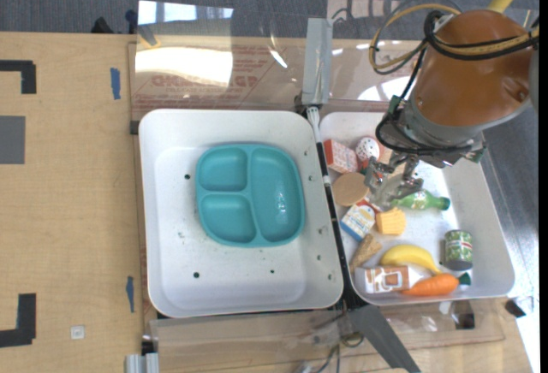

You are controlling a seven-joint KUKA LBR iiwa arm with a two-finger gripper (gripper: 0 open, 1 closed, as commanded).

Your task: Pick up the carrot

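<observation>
From here, the teal three-compartment plastic plate (pixel 251 194) sits in my left white bin (pixel 163 217). In the right bin, the small orange toy carrot (pixel 435 284) lies untouched at six o'clock. My tool (pixel 396 185) hovers at twelve o'clock of it; its spread I cannot tell. Nothing picked.

The arm (pixel 467 63) reaches in from the upper right, its broad orange band facing the camera, dark cables looping over it. Below the grey wrist, the claw (pixel 390 187) points downward, its metal fingers too cluttered to read.
</observation>
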